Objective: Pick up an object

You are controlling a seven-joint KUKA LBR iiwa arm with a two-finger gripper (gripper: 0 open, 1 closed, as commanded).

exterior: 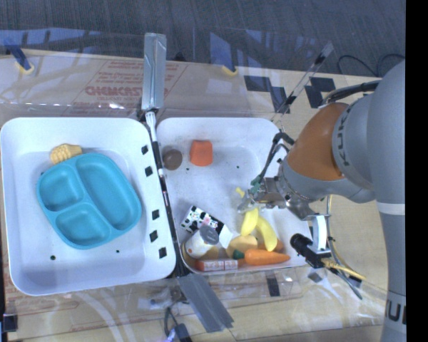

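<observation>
My gripper (251,199) reaches down into the right bin (221,130), just above a yellow banana (257,226). Next to the banana lie an orange carrot (266,258), a black-and-white cow toy (200,220), a white cup-like piece (196,246) and a red-and-white tube (217,265), all crowded in the bin's near corner. An orange cup (201,152) and a brown ball (172,158) sit apart toward the bin's far left. The arm's grey body hides the wrist, and nothing visible sits between the fingers.
The left bin (21,262) holds a blue divided plate (89,199) and a yellow corn cob (65,152) at its far edge. A grey divider strip (154,70) runs between the bins. The arm's orange band (321,144) hangs over the right bin's right side.
</observation>
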